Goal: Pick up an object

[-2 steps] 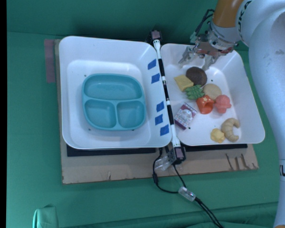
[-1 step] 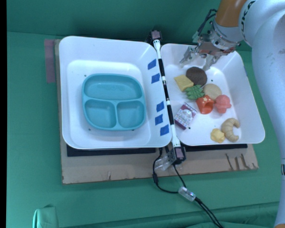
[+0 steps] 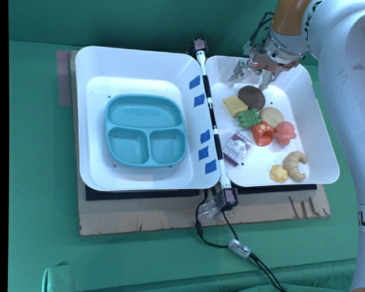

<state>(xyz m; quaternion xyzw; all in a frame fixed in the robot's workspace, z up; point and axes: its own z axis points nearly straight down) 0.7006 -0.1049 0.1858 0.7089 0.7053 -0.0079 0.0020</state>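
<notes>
Arm (image 3: 347, 96): grey, orange band near the top edge, fills the right side of the frame and reaches in toward upper centre-right.
Cardboard base (image 3: 140, 215): brown sheet under both bins, lower edge showing below them on the green cloth.
Left bin (image 3: 94, 66): shallow, white, left-centre of the frame; four blue tape squares along its right wall.
Right bin (image 3: 316, 139): shallow, white, right of centre, just beside the left bin and parted from it by a thin black-and-white rod.
Teal tray (image 3: 146, 130): three compartments, flat in the middle of the left bin.
Gripper (image 3: 253, 76): at the upper end of the right bin, fingers spread apart, nothing between them; hangs just above the dark brown piece.
Cable (image 3: 243, 251): black, runs from the near end of the rod toward the bottom edge.
Dark brown round piece (image 3: 251, 96): upper part of the right bin, nearest to the gripper.
Croissant (image 3: 295, 164): tan, lower right of the right bin.
Pink packet (image 3: 236, 148): by the left wall of the right bin, tilted.
Red-pink piece (image 3: 285, 131): right of the cluster, mid-bin.
Orange-red piece (image 3: 262, 133): touching the red-pink piece on its left.
Beige round piece (image 3: 271, 115): just below the dark brown piece.
Yellow wedge (image 3: 235, 106): left of the dark brown piece.
Green leafy piece (image 3: 249, 118): between the yellow wedge and the orange-red piece.
Small yellow cube (image 3: 278, 174): touching the croissant's left side.
</notes>
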